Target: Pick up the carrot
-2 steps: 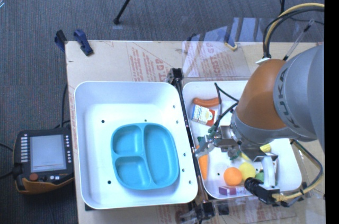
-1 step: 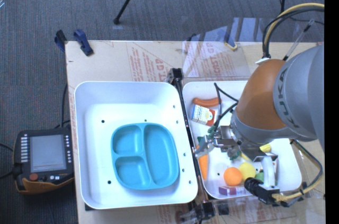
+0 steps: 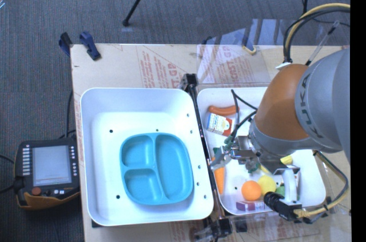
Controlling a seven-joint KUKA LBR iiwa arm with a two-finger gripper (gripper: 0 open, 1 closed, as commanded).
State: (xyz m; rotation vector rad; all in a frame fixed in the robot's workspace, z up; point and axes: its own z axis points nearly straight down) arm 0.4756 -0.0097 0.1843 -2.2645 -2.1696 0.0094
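Though gripper (image 3: 222, 154) right at carrot (image 3: 220, 179), hold unclr.

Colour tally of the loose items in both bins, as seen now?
Blue: 1, divided plate
Orange: 3, carrot, long orange piece, round orange fruit
Yellow: 1, round yellow fruit
Printed packs: 2, small carton, small box
Total: 7 clearly seen; the arm hides part of the right bin.

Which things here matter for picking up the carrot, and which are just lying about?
Job in hand: carrot; hand, close by the carrot's upper end.
Lying about: blue plate; small carton; orange ball; yellow fruit.
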